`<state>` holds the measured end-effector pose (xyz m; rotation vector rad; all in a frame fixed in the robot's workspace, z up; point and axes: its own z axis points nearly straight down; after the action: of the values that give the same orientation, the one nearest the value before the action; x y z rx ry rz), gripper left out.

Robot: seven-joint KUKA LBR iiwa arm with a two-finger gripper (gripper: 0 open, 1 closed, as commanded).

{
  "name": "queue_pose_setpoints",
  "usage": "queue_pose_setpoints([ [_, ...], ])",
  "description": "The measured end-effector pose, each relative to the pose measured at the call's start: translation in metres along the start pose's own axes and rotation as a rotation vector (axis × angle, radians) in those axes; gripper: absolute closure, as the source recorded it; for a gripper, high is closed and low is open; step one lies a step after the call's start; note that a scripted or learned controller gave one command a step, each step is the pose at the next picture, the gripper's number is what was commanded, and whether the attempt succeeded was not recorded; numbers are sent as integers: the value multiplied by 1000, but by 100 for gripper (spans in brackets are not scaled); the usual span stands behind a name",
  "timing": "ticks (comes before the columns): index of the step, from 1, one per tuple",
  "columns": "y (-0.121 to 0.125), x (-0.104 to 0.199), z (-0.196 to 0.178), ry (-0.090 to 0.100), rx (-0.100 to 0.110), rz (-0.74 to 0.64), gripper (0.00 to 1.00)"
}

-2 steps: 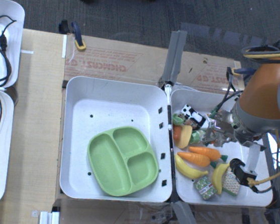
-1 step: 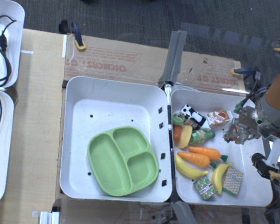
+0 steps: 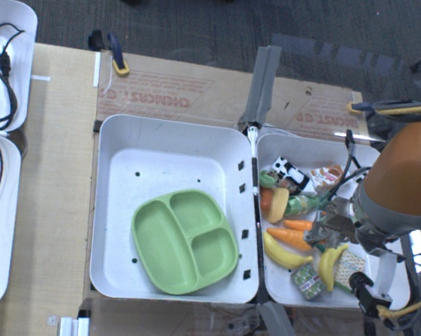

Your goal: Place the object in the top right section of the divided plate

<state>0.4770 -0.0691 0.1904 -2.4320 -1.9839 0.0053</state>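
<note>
Green divided plate (image 3: 184, 241) sits in the left bin (image 3: 116, 190); gripper (image 3: 332, 233) hangs over crowded toy food in the right bin (image 3: 401, 293), target object unidentifiable, grip state cannot tell; risk: wrong or double pick.

The tool (image 3: 333, 233) hangs over the right bin (image 3: 400, 297), among the toy foods (image 3: 294, 234) heaped there. Left of the tool, past the wall between the bins, the divided plate (image 3: 184, 241) lies in the left bin (image 3: 113, 189). Both bins rest on the table (image 3: 49, 182).
</note>
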Motion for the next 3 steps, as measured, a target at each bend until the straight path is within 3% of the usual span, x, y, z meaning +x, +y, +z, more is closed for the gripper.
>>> queue_pose_setpoints([
  [1,-19,96,0,-1,-1,192,100],
  [2,-32,153,0,-2,0,-134,100],
  [3,-23,124,0,-2,-2,278,100],
])
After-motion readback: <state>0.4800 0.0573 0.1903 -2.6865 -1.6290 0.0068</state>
